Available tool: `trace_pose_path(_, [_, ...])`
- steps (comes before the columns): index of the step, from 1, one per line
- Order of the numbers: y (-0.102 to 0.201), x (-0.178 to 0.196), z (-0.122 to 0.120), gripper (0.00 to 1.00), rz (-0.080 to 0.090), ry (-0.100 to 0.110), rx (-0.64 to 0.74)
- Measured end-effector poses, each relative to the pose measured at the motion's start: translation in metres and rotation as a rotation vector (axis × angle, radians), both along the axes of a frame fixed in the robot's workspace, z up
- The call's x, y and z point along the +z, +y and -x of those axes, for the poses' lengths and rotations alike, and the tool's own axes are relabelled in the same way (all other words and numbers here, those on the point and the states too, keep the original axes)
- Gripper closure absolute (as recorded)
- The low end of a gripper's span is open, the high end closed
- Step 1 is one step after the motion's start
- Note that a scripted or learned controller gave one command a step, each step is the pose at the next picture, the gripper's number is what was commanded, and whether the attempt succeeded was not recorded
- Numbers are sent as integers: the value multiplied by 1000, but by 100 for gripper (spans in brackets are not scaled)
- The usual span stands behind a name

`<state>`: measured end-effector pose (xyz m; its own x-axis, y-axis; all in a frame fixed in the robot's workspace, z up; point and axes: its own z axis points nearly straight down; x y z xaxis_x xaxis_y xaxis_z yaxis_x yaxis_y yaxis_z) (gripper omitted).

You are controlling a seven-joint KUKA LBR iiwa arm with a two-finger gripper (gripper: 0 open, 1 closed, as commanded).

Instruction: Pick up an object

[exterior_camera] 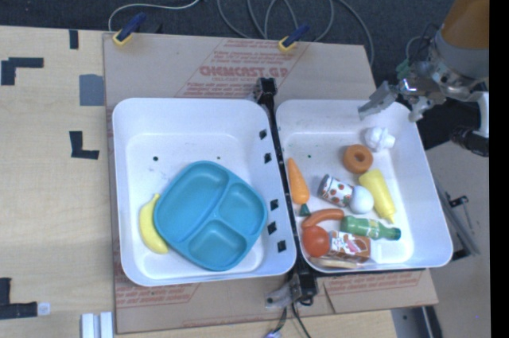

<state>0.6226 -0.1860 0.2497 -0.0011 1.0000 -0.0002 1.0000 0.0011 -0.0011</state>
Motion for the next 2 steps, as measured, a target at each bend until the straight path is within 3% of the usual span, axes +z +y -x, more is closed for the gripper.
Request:
trace_pose_path(1, [-8, -166, 40, 0, -2, 9, -2])
trace_pose_path(2, [31, -164, -48, 0, 2, -7, 6])
